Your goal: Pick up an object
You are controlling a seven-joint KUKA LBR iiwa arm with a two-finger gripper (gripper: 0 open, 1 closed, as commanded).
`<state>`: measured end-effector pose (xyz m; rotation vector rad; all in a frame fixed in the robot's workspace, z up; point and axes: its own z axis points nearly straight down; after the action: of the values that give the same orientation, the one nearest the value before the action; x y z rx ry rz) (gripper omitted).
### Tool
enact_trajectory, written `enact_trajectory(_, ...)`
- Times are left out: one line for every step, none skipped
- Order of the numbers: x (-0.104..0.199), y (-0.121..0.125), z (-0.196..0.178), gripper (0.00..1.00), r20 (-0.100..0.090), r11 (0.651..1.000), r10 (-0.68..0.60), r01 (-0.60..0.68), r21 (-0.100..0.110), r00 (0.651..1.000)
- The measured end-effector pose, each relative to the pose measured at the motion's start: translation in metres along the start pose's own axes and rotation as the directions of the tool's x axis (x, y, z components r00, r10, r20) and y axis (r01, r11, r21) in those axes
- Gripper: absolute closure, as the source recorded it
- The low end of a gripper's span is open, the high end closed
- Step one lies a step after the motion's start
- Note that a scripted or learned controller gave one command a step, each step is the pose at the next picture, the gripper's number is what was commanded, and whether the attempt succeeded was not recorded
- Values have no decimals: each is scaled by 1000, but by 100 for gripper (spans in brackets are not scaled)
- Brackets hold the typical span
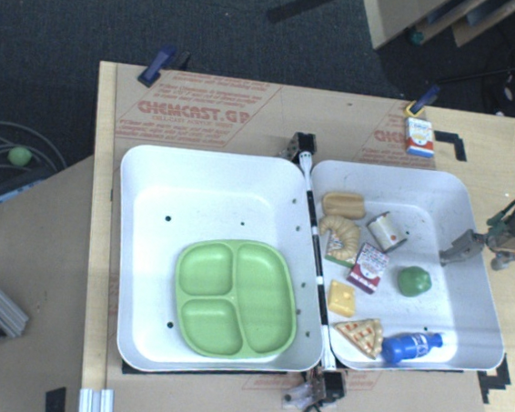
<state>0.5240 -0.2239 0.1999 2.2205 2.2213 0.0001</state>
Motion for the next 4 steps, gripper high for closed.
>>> enact_trajectory(24, 26, 116, 0, -1, 1000, 0, 0, 1, 1000)
enact_trajectory(23, 27, 105, 100, 1, 1000, -1, 1, -1, 1000)
enact_trajectory(23, 27, 105, 0, 1, 1000, 0, 0, -1, 1000)
enact_trajectory(69, -27, 116, 0, -2, 1000, 0, 0, 3, 1000)
